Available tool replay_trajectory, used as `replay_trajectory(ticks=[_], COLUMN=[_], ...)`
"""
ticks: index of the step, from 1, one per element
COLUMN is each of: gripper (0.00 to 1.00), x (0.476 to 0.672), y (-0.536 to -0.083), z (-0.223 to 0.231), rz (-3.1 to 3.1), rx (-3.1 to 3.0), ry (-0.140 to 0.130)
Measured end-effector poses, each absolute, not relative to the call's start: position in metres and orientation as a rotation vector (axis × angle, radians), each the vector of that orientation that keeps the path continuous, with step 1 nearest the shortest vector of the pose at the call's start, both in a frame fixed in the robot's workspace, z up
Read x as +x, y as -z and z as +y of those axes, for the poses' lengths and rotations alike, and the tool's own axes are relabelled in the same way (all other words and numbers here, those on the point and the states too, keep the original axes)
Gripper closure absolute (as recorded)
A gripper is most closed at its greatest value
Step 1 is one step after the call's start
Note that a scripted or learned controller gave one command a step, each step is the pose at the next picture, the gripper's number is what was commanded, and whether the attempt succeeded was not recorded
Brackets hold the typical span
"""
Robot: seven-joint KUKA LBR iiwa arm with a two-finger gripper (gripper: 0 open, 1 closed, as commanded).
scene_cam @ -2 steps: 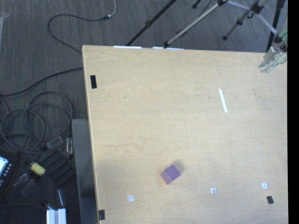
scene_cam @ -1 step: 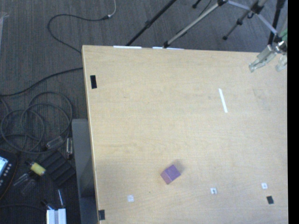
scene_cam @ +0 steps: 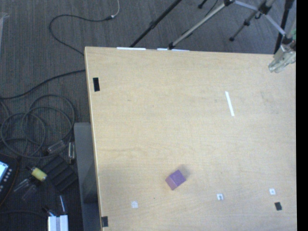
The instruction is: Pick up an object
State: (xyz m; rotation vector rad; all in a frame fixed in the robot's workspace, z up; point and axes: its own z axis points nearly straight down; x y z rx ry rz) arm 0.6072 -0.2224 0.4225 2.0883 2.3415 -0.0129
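Purple block (scene_cam: 175,179): lying near wooden board's (scene_cam: 192,129) front edge. Gripper (scene_cam: 281,61): hovering far right, well apart; grip state indiscernible.

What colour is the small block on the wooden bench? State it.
Purple block, seen clearly in the camera view.

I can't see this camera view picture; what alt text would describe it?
A small purple cube sits alone near the front of a pale wooden tabletop, seen from above. A metallic gripper hangs at the far right edge, well away from the cube, and black cables lie on the grey carpet to the left.
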Motion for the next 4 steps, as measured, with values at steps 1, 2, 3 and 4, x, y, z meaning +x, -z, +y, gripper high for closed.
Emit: replay_trajectory(ticks=[1, 2, 3, 4], gripper=[0.00, 1.00, 0.00, 1.00], x=[0.607, 0.608, 0.608, 0.609], y=[-0.422, -0.432, -0.432, -0.441], z=[-0.222, -0.222, -0.222, -0.222], rz=[2.342, 2.341, 2.341, 2.339], rx=[2.088, 2.087, 2.087, 2.086], ry=[0.013, 0.017, 0.017, 0.021])
